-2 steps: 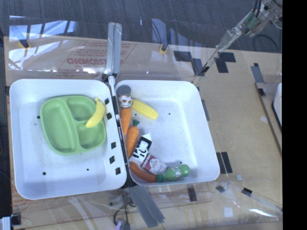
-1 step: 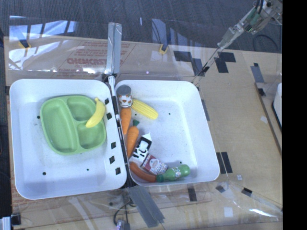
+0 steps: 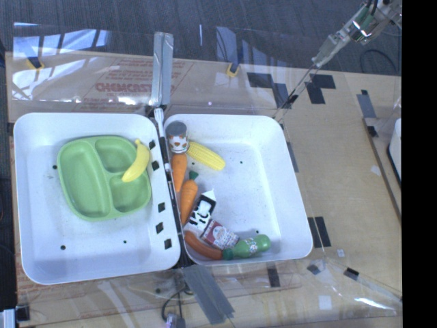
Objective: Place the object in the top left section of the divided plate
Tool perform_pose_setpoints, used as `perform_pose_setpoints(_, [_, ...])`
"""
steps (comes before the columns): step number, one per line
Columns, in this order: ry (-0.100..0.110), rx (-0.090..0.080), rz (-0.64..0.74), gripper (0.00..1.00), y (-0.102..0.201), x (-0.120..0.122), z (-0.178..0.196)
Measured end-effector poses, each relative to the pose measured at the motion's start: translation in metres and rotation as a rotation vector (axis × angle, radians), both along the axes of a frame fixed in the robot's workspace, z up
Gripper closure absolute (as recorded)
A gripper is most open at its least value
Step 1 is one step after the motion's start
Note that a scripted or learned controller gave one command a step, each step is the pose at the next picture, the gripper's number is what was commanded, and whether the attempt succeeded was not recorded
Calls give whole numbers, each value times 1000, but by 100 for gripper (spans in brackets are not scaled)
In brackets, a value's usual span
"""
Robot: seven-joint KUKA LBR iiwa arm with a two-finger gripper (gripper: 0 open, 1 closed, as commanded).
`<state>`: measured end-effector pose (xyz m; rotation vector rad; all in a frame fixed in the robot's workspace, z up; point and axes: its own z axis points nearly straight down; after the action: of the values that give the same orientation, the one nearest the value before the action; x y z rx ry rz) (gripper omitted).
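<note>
A green divided plate (image 3: 85, 183) lies in the left bin (image 3: 41, 251). A yellow banana (image 3: 136, 161) rests on the plate's right side. Its upper end is at the plate's far right rim and its lower end reaches the ridge between the sections. My gripper (image 3: 341, 39) hangs at the top right of the camera view, beyond the right bin's far corner and well away from the plate and the banana. Nothing shows between its tips.
The right bin (image 3: 273, 183) holds several items along its left and front walls: a small can (image 3: 177, 135), a corn cob (image 3: 205, 155), two carrots (image 3: 183, 183), a black-and-white pack (image 3: 201, 212), a sauce packet (image 3: 220, 234), a sausage (image 3: 201, 247) and a green vegetable (image 3: 249, 247).
</note>
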<state>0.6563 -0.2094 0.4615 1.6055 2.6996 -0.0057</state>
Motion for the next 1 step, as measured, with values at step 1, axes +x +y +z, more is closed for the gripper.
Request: perform_pose_setpoints(1, [0,-1,5,100,1,1,10])
